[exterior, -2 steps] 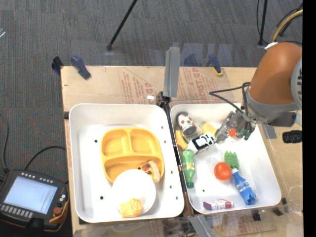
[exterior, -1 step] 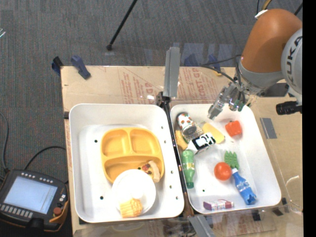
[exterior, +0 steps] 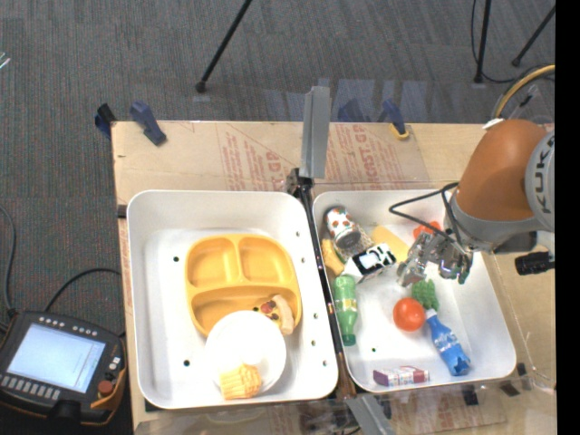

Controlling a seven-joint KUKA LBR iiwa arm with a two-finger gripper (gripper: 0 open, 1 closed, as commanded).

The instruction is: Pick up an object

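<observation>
Sitting side by side on the tabletop (exterior: pixel 217 157), two shallow white bins carry everything in play. The left bin (exterior: pixel 145 270) holds a yellow divided tray (exterior: pixel 237 275), a white plate (exterior: pixel 245 344) overlapping the tray's near edge, a small brown-and-cream toy (exterior: pixel 279 312) at the tray's corner, and a yellow ridged piece (exterior: pixel 239 382) resting on the plate's near rim. The right bin (exterior: pixel 494 320) is more crowded: a red-and-white can (exterior: pixel 343 228) near the far wall, a yellow block (exterior: pixel 391 239) beside it, a black-and-white toy (exterior: pixel 372 261) just in front, a green bottle (exterior: pixel 345 308) lying along the inner wall, a red ball (exterior: pixel 409 314), a small green piece (exterior: pixel 424 294) touching the ball's far side, a blue bottle (exterior: pixel 446 342) slanting toward the near right corner, and a pink-and-white box (exterior: pixel 401 375) against the near wall. Bare white floor lies between the green bottle and the ball, and along the right wall. The gripper (exterior: pixel 437 259) hangs over the right bin, just above the green piece and close to the ball; whether the jaws are released or clenched I cannot tell, and nothing is seen between them.
</observation>
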